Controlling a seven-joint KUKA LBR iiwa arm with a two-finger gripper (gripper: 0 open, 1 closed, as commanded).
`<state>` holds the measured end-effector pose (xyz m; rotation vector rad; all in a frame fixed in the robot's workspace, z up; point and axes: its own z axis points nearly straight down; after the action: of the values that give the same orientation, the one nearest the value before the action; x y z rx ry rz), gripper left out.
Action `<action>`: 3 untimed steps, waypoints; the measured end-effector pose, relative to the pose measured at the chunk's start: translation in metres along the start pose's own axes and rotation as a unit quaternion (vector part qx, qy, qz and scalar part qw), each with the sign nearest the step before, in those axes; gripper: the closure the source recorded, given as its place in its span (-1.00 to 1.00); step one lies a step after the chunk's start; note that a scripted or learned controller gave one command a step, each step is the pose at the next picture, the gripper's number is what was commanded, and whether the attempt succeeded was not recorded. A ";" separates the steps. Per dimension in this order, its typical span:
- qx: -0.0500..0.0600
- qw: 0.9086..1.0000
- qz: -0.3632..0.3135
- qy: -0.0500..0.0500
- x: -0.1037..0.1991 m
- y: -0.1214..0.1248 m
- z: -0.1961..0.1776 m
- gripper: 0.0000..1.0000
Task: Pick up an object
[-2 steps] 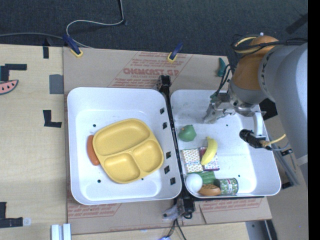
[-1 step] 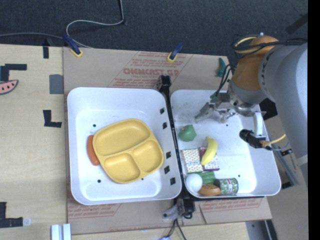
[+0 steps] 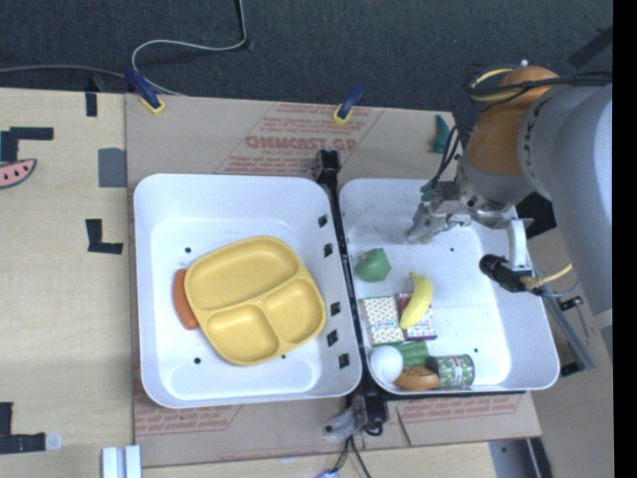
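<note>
Single fixed camera overhead, slanted down, both bins [image 3: 159, 267] framed.

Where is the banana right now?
In the camera view, the banana lies in the right bin, toward its near-left part, just right of a patterned packet and below-right of a green object.

Cardboard sheet [image 3: 299, 142] under the bins: red print reads "CHEMCAST GP". Smaller red print at its edges illegible.

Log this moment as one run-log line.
stage: approach | pincer: above right bin, upper part, nothing seen between its tips | nearest: green object | banana: untouched | yellow tray: left bin
</note>
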<state>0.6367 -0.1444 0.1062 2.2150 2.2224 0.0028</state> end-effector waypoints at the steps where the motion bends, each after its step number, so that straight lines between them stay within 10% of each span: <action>1: 0.000 1.000 0.000 0.000 0.000 0.000 0.000 -1.00; 2: 0.000 1.000 0.000 0.001 0.001 0.000 -0.009 1.00; 3: 0.000 1.000 0.000 0.001 0.001 0.000 -0.009 -1.00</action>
<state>0.6366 -0.1438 0.1152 2.2155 2.2239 0.0032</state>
